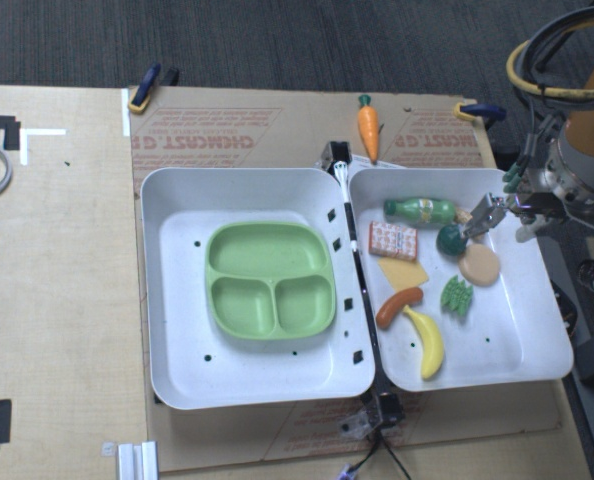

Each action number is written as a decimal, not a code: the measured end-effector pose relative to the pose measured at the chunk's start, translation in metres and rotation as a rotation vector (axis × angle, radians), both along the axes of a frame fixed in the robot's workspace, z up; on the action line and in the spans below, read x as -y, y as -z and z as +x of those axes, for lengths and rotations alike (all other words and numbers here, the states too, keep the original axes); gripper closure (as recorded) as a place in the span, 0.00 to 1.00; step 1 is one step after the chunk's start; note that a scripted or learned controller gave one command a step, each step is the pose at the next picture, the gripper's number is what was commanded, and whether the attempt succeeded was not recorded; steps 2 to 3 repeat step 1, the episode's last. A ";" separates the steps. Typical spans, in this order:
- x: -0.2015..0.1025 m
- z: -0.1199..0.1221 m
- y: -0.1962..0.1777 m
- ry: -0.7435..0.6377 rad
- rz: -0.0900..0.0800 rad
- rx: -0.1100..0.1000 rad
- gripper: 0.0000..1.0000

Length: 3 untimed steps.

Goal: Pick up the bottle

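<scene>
The green bottle (420,209) lies on its side at the back of the right bin (517,353), with its cap pointing right. My gripper (502,225) hangs just to the right of the cap, over the bin's back right part. It is open, and nothing sits between its fingers. The left fingertip (477,226) is close to the bottle's cap and to a dark green round item (451,239).
The right bin also holds a red-and-white box (393,239), an orange wedge (402,273), a tan bun (480,265), a green leafy item (457,295), a sausage (399,307) and a banana (427,341). A green divided plate (272,280) sits in the left bin (177,348). A carrot (367,128) lies behind the bins.
</scene>
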State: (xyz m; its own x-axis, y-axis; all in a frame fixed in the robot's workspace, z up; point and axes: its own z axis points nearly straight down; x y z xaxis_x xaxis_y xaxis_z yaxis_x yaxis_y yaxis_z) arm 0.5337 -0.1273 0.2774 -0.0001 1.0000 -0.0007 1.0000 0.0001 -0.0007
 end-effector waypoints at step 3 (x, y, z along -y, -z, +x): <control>0.000 0.000 -0.009 0.000 -0.001 0.000 1.00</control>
